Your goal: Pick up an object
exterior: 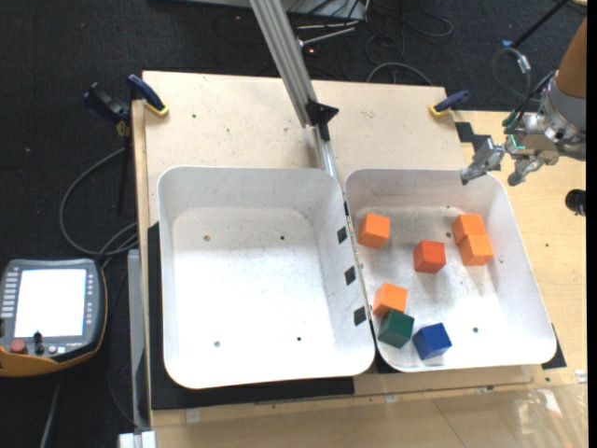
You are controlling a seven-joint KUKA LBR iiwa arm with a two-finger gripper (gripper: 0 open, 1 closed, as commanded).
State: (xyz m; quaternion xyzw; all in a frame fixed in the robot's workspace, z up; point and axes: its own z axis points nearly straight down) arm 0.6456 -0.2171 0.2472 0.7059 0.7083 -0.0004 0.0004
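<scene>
The right bin (534,286) holds several small blocks. An orange block (375,229) lies near its left wall. A red-orange block (429,256) sits in the middle, and two orange blocks (473,238) touch each other to its right. Toward the front, an orange block (391,298), a green block (395,328) and a blue block (432,340) sit close together. My gripper (497,168) hovers over the bin's far right corner, above and behind the blocks. It is open with nothing between its fingers.
The left bin (173,250) sits beside the right one on the wooden bench. A slanted metal pole (280,45) comes down to the bins' shared far edge. Clamps (149,96) grip the bench corners. A teach pendant (51,315) lies off the bench at left.
</scene>
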